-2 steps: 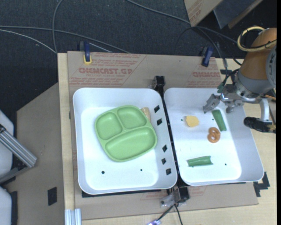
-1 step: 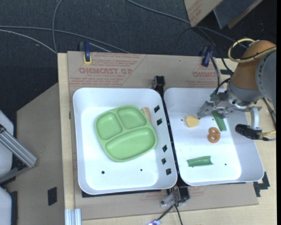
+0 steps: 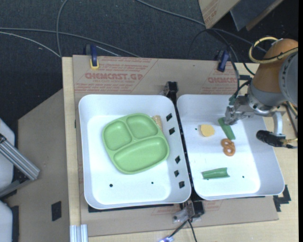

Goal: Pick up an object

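I see the gripper [image 3: 232,116] over the green bean pod [image 3: 227,128]; can't tell its state. The pod looks light and slick, so I'd pinch mid-length

bench [image 3: 118,71]: brown board, red lettering | clamps: blue, one at back left [image 3: 94,56], one at back right [image 3: 222,60] | cables [image 3: 61,28]: thin, looping over dark floor behind | cardboard box [image 3: 215,9]: top edge, right of centre
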Action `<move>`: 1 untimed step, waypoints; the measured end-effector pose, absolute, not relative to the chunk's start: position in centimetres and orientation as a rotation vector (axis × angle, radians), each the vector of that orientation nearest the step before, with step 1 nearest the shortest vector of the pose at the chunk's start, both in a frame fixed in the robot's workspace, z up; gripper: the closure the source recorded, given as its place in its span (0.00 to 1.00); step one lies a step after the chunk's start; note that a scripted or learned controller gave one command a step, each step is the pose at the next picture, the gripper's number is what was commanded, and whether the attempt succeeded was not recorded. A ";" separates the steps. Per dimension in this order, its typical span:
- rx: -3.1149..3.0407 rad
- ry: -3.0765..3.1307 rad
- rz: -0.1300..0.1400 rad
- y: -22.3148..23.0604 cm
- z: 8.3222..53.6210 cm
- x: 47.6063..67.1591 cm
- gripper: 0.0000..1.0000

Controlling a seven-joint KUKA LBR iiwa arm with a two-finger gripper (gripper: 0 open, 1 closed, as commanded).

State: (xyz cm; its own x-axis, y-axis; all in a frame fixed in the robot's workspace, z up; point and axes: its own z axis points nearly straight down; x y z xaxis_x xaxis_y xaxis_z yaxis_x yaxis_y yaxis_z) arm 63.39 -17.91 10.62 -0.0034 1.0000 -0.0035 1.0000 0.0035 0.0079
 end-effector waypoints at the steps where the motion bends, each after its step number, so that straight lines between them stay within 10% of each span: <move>1: 2.214 2.220 0.006 -17.1 15.5 63.9 1.00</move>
State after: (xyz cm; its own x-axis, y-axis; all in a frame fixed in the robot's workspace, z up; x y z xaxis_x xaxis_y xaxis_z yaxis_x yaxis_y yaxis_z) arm 63.90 -17.11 15.47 -0.0026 1.0000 -0.0013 1.0000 0.0026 0.0068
